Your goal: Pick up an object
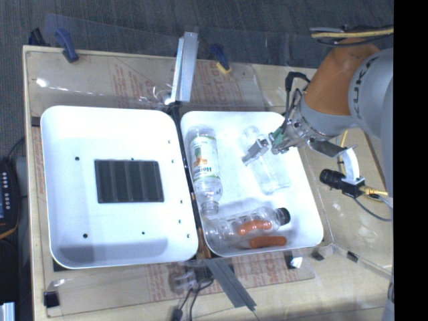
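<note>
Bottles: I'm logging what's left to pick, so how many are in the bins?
3, all in the right bin: a labelled bottle along its left wall, a black-capped bottle lying near the front, and a clear bottle under the claw. Clear plastic may hide more.

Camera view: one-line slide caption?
KUKA arm's tool hovers over right bin holding clear bottles; left bin has dark grate.

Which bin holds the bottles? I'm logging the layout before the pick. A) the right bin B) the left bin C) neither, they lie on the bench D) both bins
A: the labelled bottle and the black-capped bottle both lie in the right bin, where the gripper also hangs; the left bin holds a dark ribbed rectangle.
</note>
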